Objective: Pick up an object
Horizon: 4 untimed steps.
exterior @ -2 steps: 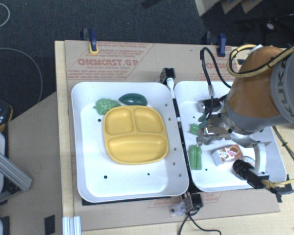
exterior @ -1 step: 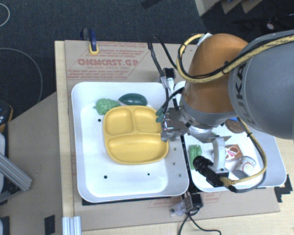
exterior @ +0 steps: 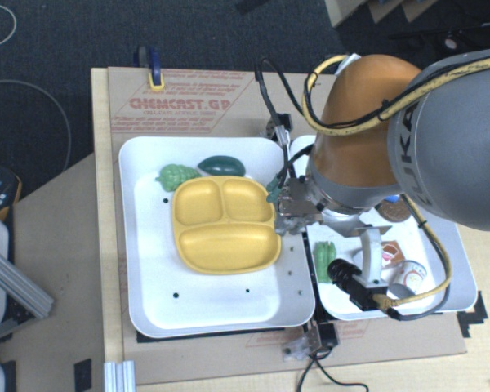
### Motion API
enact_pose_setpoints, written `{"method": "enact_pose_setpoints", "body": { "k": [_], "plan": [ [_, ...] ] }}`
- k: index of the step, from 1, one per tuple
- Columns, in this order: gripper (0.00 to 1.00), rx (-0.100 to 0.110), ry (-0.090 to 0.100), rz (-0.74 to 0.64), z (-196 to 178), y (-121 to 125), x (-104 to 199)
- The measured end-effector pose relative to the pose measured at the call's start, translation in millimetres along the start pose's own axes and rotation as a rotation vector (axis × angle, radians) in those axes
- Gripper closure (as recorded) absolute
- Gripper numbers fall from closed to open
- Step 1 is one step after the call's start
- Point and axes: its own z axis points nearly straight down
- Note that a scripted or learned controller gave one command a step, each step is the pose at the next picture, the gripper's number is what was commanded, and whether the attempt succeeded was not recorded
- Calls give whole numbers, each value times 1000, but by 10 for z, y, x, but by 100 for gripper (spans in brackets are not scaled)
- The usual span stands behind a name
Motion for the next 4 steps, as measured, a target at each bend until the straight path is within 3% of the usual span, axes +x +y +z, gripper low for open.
{"method": "enact_pose_setpoints", "body": {
  "k": [1, 2, 3, 4],
  "plan": [
    [100, -4, 3, -6, -500, 2, 628],
    [100, -12, 3, 4, -1591, 15, 174],
    [100, 8, -1, 8, -1173, -3, -450],
    [100, 12, 1, -7, -336, -17, 579]
  ]
}}
